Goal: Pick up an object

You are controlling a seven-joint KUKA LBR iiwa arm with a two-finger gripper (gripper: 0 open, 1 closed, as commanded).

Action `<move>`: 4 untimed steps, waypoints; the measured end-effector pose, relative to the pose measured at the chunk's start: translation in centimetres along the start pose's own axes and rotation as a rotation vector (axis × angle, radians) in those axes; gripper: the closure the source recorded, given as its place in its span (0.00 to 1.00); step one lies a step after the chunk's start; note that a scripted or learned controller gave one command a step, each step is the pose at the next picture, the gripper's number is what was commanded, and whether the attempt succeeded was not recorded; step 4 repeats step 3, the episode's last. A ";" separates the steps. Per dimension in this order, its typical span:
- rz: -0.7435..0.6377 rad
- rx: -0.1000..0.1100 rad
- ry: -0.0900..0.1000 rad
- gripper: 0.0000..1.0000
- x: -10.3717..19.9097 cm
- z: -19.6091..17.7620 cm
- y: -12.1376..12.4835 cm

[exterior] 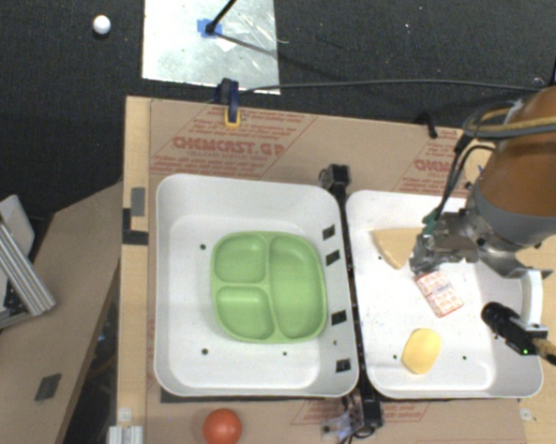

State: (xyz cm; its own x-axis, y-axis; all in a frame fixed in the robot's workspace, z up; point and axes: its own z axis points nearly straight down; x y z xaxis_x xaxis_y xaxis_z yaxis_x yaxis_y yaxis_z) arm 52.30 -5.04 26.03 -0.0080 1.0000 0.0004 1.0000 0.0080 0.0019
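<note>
Gripper [433, 259] lowered into the right bin [386, 303], over its far left part, at the end of the grey arm [519, 198] with the orange band, reaching in from the right. Too small and dark to tell whether spread wide or drawn narrow; nothing plainly held.

Three loose things on the white floor of that same bin. Tan wedge-shaped piece [392, 244] lying flat just left of the gripper, touching it or nearly so. Small red-and-white packet [440, 293] just on the near side of the gripper, turned at a slant, contact with it not discernible. Yellow lemon-like fruit [421, 351] closer to the front wall, well apart from the gripper and from the other two.

Left bin [177, 257] right beside, the two walls meeting down the middle, with a pale green divided plate [267, 286] of three compartments roughly at its centre.

Both bins on a brown cardboard sheet [264, 136] with red print. Orange-red ball [222, 428] on the cardboard in front of the left bin, outside it. Blue clamp [229, 99] at the cardboard's far edge. Beyond that, a silvery sheet [176, 41] on dark cloth, with a small white ball [102, 25] to its left.
</note>
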 end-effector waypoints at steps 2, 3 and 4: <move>-0.001 0.002 0.001 1.00 8.9 2.0 0.6; -0.002 0.001 0.001 1.00 14.4 3.3 1.1; -0.002 0.001 0.001 1.00 14.4 3.3 1.1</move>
